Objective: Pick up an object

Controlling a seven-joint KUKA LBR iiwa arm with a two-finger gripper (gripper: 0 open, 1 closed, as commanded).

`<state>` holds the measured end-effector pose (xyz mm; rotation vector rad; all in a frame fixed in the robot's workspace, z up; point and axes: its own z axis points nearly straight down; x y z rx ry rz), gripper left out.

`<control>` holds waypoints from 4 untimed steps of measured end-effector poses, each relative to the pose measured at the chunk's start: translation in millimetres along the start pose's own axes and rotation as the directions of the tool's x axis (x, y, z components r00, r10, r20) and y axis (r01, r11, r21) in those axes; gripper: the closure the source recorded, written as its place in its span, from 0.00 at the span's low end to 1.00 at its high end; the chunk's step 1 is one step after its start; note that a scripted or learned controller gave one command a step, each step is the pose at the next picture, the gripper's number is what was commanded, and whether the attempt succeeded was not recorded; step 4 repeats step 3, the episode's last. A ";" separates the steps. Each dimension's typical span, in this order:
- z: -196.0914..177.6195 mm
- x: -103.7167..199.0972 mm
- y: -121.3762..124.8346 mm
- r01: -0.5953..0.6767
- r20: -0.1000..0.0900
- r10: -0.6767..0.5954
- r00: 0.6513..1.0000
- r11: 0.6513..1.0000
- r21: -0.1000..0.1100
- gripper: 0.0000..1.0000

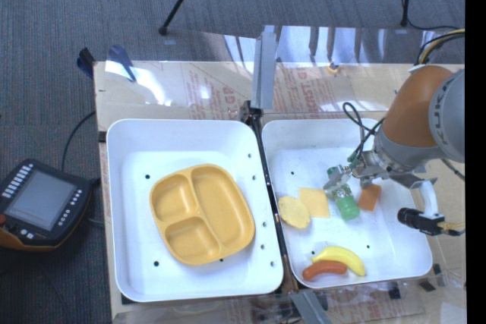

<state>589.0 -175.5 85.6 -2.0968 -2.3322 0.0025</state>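
In the right bin (395, 258), the tool (339, 184) hangs just above a small green bottle (346, 204) lying beside the orange block (369, 197). Whether its fingers are spread, I cannot tell. The bottle looks light, stiff, smooth and likely to roll; grip across its middle.

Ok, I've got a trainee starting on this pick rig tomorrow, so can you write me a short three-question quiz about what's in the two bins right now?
1. True or false: the yellow divided tray lies in the same bin as the banana.
2. Which item lies directly beside the banana, toward the bin's near edge? A) green bottle B) red sausage C) orange block
3. Fill in: the gripper hangs over the ____ bin, just above the green bottle.

Key: 1 false, since the tray is alone in the left bin; 2 B, the red sausage; 3 right.
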 end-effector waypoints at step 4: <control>-138.3 120.7 68.0 -0.078 0.001 0.078 0.997 0.997 -0.004 1.00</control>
